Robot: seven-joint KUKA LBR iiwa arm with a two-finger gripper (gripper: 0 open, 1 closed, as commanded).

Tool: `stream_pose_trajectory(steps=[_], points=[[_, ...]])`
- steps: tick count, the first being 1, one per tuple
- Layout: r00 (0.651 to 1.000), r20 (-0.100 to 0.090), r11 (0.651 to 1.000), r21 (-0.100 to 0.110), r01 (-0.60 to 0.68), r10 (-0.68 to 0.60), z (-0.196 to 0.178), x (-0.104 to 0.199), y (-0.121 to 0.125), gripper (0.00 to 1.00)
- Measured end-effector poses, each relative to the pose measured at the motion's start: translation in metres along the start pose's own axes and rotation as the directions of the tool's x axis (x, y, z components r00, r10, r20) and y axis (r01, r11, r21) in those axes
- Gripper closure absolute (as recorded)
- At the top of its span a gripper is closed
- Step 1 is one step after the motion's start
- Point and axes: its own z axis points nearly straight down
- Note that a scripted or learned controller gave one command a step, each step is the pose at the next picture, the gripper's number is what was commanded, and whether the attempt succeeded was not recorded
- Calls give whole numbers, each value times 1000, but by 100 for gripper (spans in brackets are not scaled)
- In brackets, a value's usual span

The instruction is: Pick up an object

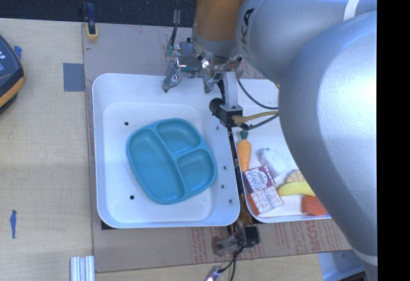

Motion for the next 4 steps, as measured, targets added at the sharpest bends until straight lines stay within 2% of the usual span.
stream_pose_trajectory(steps=[1,2,3,4], points=[[1000,-1,1000,1,2,-2,71,14,0,0],[1000,-4,1000,-3,3,-3,-9,83,-14,0],[1000,-1,1000,1,1,-1,33,69,0,0],[1000,0,1000,3,4,-4,22,69,0,100]])
